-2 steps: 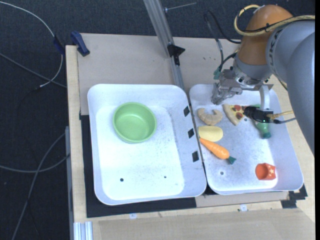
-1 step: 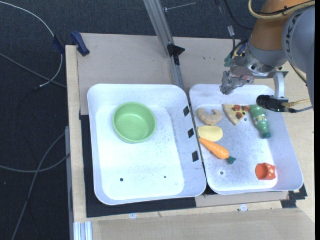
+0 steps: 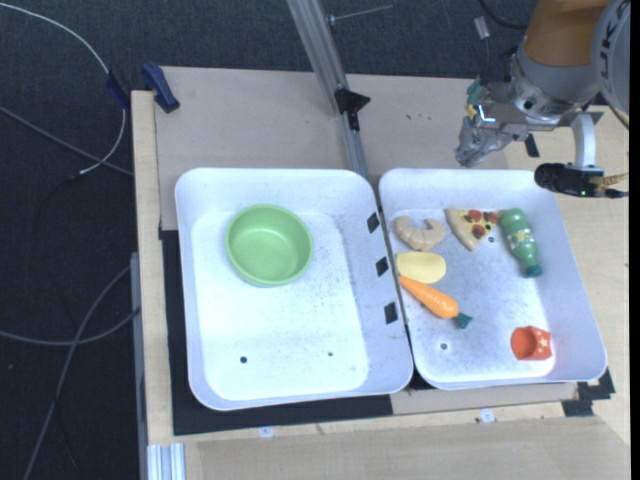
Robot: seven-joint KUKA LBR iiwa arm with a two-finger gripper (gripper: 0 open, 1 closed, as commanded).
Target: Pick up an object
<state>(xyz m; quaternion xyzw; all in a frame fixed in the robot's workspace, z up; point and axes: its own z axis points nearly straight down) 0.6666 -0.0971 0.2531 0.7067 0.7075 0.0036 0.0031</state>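
My gripper [image 3: 478,149] hangs above the far rim of the right bin [image 3: 575,298], at the view's upper right, with nothing seen between its fingers. Inside that bin lie a pizza slice [image 3: 472,225], a green bottle [image 3: 520,240], a tan pretzel-like piece [image 3: 420,232], a yellow potato-shaped piece [image 3: 421,266], an orange carrot [image 3: 433,298] and a small red-orange object [image 3: 531,343]. The pizza slice sits closest below the gripper.
The left bin [image 3: 210,358] holds a green bowl [image 3: 268,244]. A metal pole [image 3: 320,48] slants across the bench behind the bins. Black clips [image 3: 382,266] mark the seam between the bins. Cables run over the dark floor at left.
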